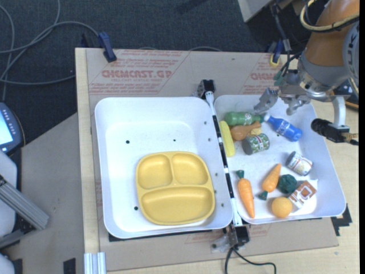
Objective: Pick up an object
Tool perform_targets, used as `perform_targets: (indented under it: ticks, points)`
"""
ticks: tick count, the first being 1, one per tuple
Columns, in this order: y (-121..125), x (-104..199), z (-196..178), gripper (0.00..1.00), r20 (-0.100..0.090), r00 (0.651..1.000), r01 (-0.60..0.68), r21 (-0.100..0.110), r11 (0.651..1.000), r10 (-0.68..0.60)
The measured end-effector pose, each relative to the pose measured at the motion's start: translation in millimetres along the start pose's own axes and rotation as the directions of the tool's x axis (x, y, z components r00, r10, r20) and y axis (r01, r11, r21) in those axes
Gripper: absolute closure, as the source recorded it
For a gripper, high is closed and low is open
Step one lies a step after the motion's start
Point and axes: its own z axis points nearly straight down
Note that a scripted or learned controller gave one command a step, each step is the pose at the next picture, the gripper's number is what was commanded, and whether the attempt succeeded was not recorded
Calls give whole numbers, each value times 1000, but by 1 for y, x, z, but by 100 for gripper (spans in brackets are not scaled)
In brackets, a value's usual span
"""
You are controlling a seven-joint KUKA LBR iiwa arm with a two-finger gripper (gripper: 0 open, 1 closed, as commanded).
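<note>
Camera view, my claw (280,103) spread open, holding nothing, above right bin (329,170) far edge, near blue bottle (284,128) and green bottle (239,119)

A robotics lab is showing here: cables (34,16) trailing over carpet, clamps (106,45) gripping the surface's (85,153) back edge.

Brown-papered bench (148,73), left white bin (114,153) and right white bin (331,187) side by side on it
</note>
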Motion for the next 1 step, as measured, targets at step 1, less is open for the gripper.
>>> perform_targets:
  ticks: [1]
  points:
    - [-8,-67,81,0,2,1000,-9,-1,1000,9]
